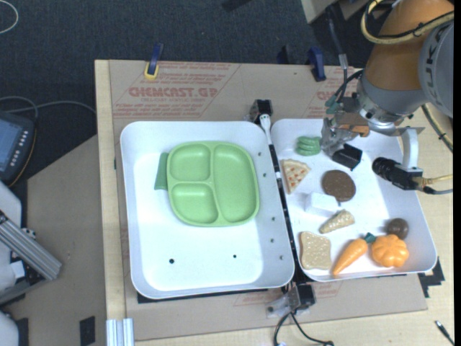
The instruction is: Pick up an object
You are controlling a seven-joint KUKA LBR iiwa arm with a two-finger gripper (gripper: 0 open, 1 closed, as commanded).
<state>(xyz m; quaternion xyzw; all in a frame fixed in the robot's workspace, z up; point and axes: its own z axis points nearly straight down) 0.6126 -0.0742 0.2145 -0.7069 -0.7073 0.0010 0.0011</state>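
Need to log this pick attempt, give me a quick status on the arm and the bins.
Gripper low over right white bin, back corner, nothing seen held. Nearest: round green ridged toy, round brown cookie. Green divided plastic plate alone in left white bin.

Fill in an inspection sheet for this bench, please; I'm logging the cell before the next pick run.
Surface: two white bins side by side, left bin and right bin, on a brown board.
Job's things: in the right bin, green disc, pizza slice, brown disc, white block, bread wedge, toast, carrot, pumpkin, brown ball.
Clutter: green divided tray in the left bin.
Gripper: gripper low over the right bin's far end, beside the green disc.
Cables: yellow cable looped at the arm; cable at far left.
Surroundings: dark carpet; clamps on the board's far edge.
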